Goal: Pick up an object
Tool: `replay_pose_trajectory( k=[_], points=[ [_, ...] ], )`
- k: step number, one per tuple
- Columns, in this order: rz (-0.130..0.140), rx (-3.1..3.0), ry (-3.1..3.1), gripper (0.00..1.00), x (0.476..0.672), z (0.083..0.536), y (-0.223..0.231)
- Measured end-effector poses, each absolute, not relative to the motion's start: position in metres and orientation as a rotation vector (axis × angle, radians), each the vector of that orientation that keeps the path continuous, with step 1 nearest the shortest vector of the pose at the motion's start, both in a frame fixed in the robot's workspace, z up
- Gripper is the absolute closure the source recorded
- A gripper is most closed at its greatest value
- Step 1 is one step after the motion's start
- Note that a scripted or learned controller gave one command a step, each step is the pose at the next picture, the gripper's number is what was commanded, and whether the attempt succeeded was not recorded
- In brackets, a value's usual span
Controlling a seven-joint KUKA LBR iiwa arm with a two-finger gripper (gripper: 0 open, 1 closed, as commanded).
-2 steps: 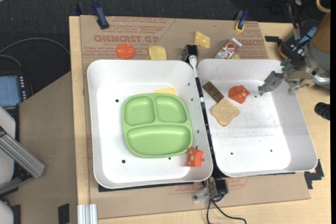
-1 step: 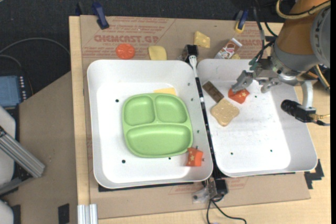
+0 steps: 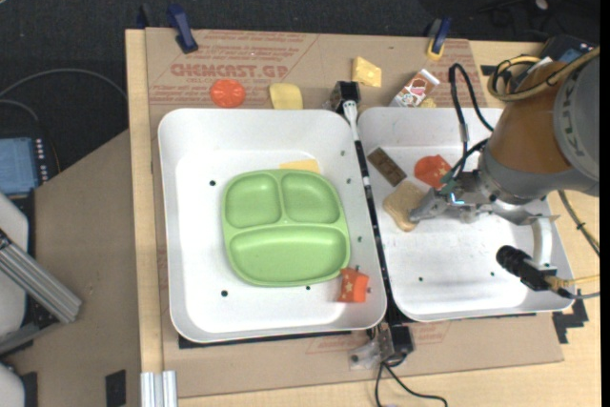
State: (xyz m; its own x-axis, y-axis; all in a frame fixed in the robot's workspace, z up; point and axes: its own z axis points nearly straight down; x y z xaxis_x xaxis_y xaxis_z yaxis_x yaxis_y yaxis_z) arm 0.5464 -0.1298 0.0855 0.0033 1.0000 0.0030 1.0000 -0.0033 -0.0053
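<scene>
Looking like a robotics lab: grey/orange arm reaching over two white bins sitting on a cardboard-topped bench, blue clamps gripping its edge, cables trailing over dark carpet, aluminium extrusion lying nearby.

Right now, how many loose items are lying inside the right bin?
3: a brown block near the back left, a red piece beside it, a tan block at the gripper. The arm may hide more.
</scene>
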Motion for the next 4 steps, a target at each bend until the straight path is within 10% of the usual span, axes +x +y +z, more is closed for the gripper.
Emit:
replay_pose_trajectory(
  k=[1, 2, 3, 4],
  points=[
    [-0.006, -2.224, -2.229, 0.0, 0.615, 0.087, -0.145],
    [-0.003, -2.229, -2.224, 0.0, 0.64, 0.086, -0.213],
    [-0.003, -2.22, -2.228, 0.0, 0.651, 0.085, -0.169],
    [-0.005, -2.226, -2.231, 1.0, 0.652, 0.098, -0.172]
  ],
)
